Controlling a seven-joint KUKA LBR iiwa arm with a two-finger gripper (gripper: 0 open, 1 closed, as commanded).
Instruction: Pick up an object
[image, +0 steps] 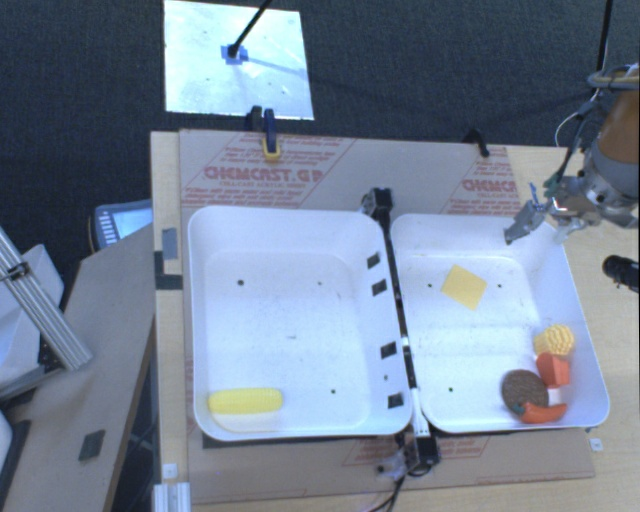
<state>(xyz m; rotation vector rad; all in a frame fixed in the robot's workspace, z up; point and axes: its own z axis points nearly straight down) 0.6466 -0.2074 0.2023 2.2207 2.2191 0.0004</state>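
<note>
1. Fingers (524, 226): on the gripper at the upper right corner of the right bin (575, 300), over its rim; can't tell if spread or pressed together, too small and blurred. Nothing seen between them.
2. Right bin holds the likely targets. Yellow square piece (464, 286) lies flat, alone, near the bin's middle-top. Risk: it looks thin, so the fingers may scrape the floor and slide off it.
3. Cluster in the lower right corner: brown round piece (521, 389), orange-red block (555, 369), yellow knobbly piece (556, 339), orange strip (545, 411), all touching or just beside each other against the wall. Risk: fingers hit the wall or wedge between neighbours, nudging not gripping.
4. Left bin (200, 300): yellow oblong piece (245, 401) at the lower left, well apart from the arm; long reach, rim close.
</note>
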